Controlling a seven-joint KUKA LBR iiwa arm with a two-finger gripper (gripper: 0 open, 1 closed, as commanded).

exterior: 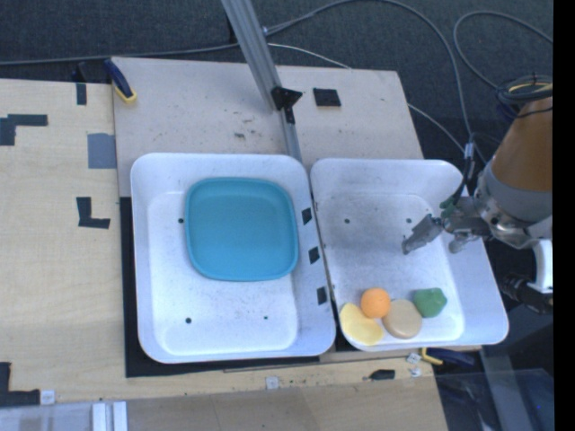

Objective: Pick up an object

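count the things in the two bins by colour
blue plate: 1
orange ball: 1
yellow piece: 1
tan piece: 1
green piece: 1
total: 5

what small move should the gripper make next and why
Probably move toward the near edge of the right bin, over the orange ball. The gripper hangs above bare bin floor, holding nothing, and the objects sit clustered along that edge.

A robotics lab or test cell: a plywood bench patched with black tape marks, two white bins set side by side, loose cables trailing over dark carpet at the far side, and an aluminium mast.
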